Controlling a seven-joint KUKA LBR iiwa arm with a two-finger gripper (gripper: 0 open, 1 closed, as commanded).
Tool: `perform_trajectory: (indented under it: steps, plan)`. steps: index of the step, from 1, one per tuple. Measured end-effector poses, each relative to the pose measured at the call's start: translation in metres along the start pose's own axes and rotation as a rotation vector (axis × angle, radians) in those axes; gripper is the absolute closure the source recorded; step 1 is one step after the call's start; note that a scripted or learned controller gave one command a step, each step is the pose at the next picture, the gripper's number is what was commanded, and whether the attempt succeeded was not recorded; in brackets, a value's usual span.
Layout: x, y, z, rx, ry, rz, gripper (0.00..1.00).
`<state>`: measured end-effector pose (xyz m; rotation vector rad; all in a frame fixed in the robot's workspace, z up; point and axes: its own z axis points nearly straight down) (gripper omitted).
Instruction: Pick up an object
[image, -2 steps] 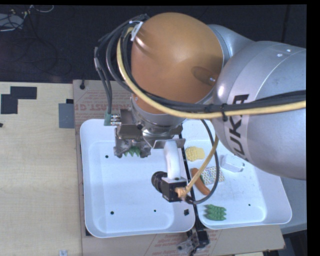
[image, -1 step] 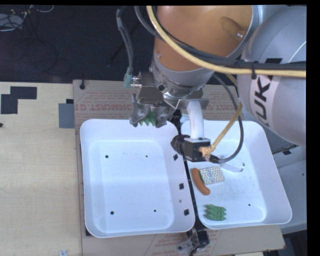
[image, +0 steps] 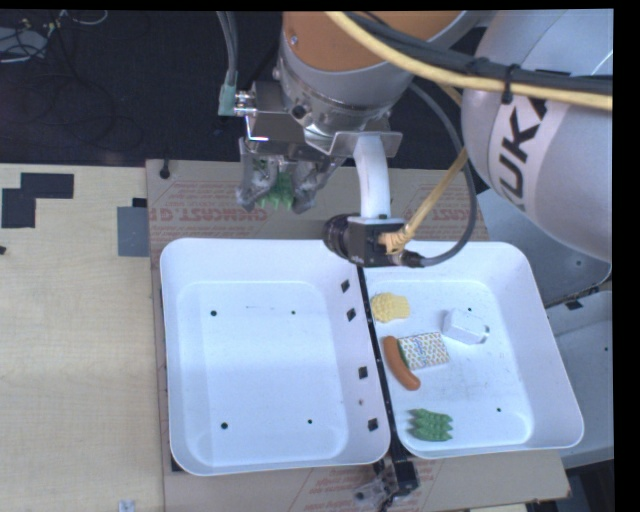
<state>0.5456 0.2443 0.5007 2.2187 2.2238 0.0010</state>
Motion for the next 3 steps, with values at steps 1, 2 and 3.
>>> perform_trajectory:
  steps: [1,2,3]
  plan:
    - [-0.001,0.08,-0.009,0.0,-0.002,0.004,1.0]
    - [-0.001,0.077,-0.018,0.009,-0.004,0.0,1.0]
    - [-0.005,-0.018,0.127,0.024,-0.009,-0.001,1.0]
